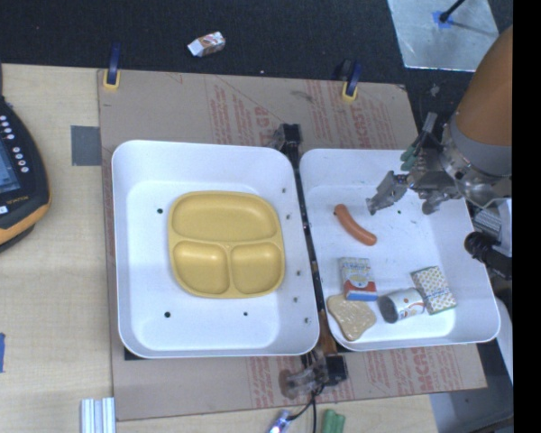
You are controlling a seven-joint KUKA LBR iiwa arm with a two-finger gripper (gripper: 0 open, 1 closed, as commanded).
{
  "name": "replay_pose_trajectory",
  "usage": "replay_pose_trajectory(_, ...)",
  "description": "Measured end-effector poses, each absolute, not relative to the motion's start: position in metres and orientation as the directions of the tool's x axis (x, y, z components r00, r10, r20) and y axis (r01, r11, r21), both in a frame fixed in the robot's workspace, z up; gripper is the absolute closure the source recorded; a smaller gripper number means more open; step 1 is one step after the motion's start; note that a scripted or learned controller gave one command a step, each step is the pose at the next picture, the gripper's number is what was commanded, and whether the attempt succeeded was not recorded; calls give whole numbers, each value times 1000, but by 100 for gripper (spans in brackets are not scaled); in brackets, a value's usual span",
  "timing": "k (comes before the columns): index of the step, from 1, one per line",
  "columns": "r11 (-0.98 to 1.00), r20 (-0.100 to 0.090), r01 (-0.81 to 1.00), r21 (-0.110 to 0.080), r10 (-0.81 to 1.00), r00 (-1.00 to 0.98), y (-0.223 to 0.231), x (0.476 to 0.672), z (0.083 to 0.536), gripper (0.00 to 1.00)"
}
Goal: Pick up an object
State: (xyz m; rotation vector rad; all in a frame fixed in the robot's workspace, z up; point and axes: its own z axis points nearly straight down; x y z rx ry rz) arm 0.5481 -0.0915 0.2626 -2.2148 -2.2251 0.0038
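The right bin holds a small sausage, a small carton, a slice of toast, a small can lying on its side and a patterned box. My gripper hangs over the upper right part of this bin, to the right of and slightly above the sausage. Its two fingers stand spread apart with nothing between them. The arm comes in from the right edge.
The left bin holds a yellow divided tray. A teach pendant lies at the left edge of the bench. Clamps pin the cardboard at the back. A black latch sits between the bins.
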Motion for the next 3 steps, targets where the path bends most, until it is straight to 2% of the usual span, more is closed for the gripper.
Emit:
replay_pose_trajectory(1, 5, -2, 1000, -6, 1000, -5, -95, 585, 164, 0)
replay_pose_trajectory(2, 5, -2, 1000, -5, 1000, -5, -117, 591, 91, 0)
replay_pose_trajectory(3, 7, -2, 1000, -2, 1000, -7, -100, 607, 92, 0)
